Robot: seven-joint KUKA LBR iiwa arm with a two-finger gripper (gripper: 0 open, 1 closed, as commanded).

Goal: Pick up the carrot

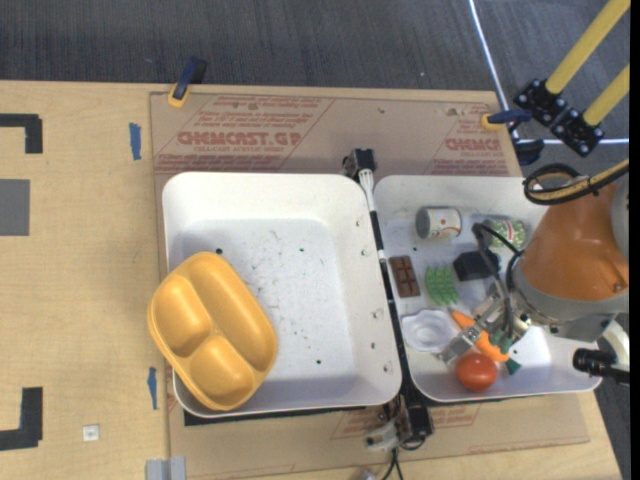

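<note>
The carrot (478,334) lies in the right bin (540,388), near its front edge, just above a red tomato (477,371) and beside a clear plastic cup (428,329). The hand (488,322) sits low right over it; from this slant I cannot tell how its grip stands or whether it has the carrot.

It looks like a small toy carrot: probably light, stiff and smooth, so likely to slip. The thicker middle of the orange body seems the best hold, across its width.

Red print on the cardboard sheet (240,128) under the bins appears to read "CHEMCAST GP". A yellow divided tray (212,330) rests in the left bin (300,208).
</note>
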